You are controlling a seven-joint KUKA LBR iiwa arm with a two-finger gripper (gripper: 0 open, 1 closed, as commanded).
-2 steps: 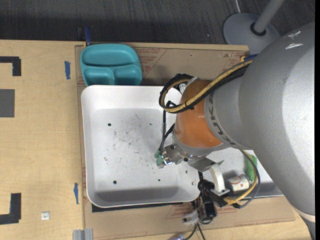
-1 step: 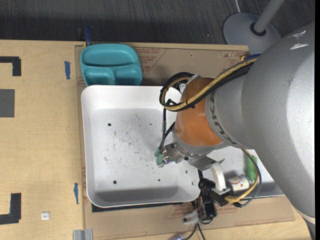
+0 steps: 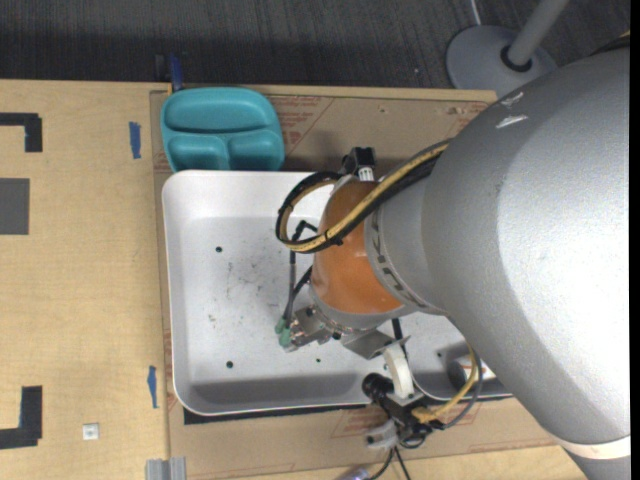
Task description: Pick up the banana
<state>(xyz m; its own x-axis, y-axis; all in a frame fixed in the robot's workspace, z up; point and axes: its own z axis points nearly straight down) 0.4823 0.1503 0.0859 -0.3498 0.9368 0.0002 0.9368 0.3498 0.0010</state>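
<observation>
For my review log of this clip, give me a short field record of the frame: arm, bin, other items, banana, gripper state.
arm: grey KUKA arm with orange band, reaching from the right over the bin
bin: shallow white plastic bin, scuffed floor with dark marks
other items: teal moulded plastic tray beyond the bin's far edge, on the brown cardboard bench top
banana: cannot be made out
gripper state: cannot tell; the arm's own body covers it

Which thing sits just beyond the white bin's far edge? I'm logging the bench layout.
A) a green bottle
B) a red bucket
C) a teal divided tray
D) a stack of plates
C: a teal divided tray rests on the cardboard, against the far rim of the white bin, left of the arm.
</observation>
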